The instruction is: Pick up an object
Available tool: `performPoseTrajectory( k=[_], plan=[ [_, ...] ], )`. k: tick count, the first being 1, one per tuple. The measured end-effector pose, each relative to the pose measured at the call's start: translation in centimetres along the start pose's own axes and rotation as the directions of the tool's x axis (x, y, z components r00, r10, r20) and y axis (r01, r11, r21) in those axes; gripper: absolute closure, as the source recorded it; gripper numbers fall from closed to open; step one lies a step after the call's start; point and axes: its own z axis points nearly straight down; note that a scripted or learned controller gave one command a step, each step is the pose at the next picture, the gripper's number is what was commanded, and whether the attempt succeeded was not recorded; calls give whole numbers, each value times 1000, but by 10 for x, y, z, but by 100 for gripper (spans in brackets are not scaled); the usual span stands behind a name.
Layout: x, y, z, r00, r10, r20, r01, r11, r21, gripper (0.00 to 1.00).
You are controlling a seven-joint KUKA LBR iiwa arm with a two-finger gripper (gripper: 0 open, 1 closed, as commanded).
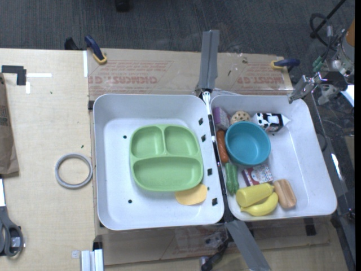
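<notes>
My gripper (305, 87) hangs at the far right corner of the right bin (316, 168), above its rim and apart from every object. In that bin a blue bowl (248, 144) sits in the middle. Behind the bowl lie a cookie (240, 117) and a black-and-white toy cow (269, 121). A carrot (221, 145) and a green pod (231, 177) lie along the left wall. Near the front are a yellow banana (258, 199) and a hot dog bun (285, 192). The left bin (107, 151) holds a green divided plate (166, 157) and a yellow slice (192, 196).
A grey tape ring (73, 170) lies on the wooden bench left of the bins, with scissors (10, 239) at the lower left corner. Blue-and-yellow clamps (96, 48) hold the cardboard behind the bins. Cables and arm hardware (338, 55) crowd the upper right.
</notes>
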Motion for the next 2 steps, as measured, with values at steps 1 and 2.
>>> performPoseTrajectory(
  k=[1, 2],
  plan=[
    [45, -14, 119, 983, 182, 1, -182, 983, 1, 0],
    [29, 3, 164, 995, 101, 2, -101, 995, -6, 0]
  ],
)
